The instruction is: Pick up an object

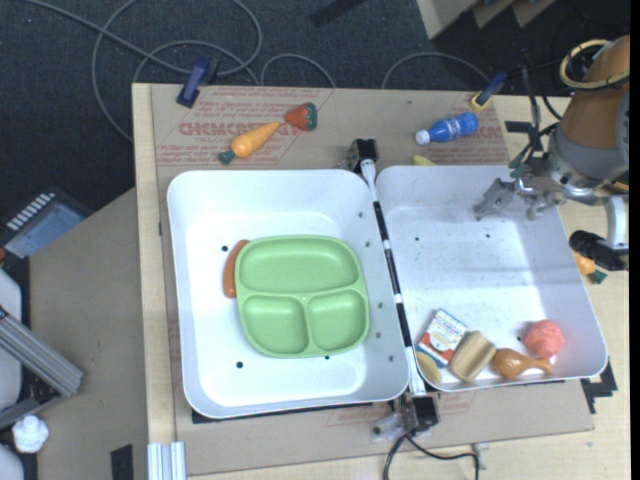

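My gripper (516,198) hangs over the far right part of the right bin (480,258), its fingers spread and nothing between them. The objects lie far from it, along that bin's near edge: a small white, red and blue box (442,333), a tan cylinder (470,356), a brown curved piece (518,365) and a pink lump (545,337). In the left bin (200,208) a green divided plate (300,293) covers most of an orange-red object (230,268).
Behind the bins, on the bench, lie a toy carrot (255,138), a red and green toy (303,117) and a blue bottle (450,128). A black clip (363,153) sits where the bins meet. The arm (595,118) comes in at the right.
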Available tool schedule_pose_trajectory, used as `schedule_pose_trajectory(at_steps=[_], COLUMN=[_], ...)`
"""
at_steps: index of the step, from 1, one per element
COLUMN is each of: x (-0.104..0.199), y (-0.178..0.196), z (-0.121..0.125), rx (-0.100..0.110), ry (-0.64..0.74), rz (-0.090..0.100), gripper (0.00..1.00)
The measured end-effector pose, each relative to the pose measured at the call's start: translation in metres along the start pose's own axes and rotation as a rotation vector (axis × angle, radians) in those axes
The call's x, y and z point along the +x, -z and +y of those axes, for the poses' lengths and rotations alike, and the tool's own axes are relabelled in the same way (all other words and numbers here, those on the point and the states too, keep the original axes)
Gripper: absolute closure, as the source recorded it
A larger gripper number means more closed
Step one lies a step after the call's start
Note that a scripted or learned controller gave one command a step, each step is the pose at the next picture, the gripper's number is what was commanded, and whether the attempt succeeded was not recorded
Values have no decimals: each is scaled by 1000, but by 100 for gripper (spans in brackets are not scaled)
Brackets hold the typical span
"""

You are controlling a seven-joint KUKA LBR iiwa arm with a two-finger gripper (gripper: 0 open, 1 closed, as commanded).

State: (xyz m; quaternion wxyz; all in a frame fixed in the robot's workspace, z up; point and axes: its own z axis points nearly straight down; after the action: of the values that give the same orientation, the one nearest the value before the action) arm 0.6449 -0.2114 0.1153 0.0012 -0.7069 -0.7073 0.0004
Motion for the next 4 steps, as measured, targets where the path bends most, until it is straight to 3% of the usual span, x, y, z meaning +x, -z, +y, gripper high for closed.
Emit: schedule_pose_trajectory(at_steps=[1,2,3,4], x=[0,43,130,128], y=[12,46,78,77], z=[1,23,-7,-8], rx=[-5,-7,-2,-1], ry=[0,0,2,0], rz=[-2,-2,1,0], gripper=[100,100,100,0])
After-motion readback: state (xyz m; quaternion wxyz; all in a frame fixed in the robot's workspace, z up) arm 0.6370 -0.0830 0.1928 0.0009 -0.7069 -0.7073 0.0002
